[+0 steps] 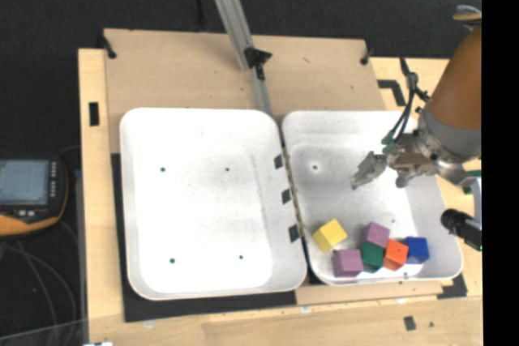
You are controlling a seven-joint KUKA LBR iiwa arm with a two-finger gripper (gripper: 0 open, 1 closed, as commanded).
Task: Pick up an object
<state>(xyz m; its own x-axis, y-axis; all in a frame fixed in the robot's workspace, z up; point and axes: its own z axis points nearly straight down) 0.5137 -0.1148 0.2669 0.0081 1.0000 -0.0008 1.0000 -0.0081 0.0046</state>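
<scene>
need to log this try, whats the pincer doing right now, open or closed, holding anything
Pincer: open, nothing between its fingers, over the right bin above the blocks.

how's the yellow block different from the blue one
The yellow block lies apart from the cluster, nearest the divider between the bins; the blue block sits at the cluster's right end, against the orange block. Yellow is turned at an angle to the bin wall, while blue looks closer to square with it. Yellow reads bright, blue dark. Both are small cubes of similar size in the right bin, near its front wall.
</scene>
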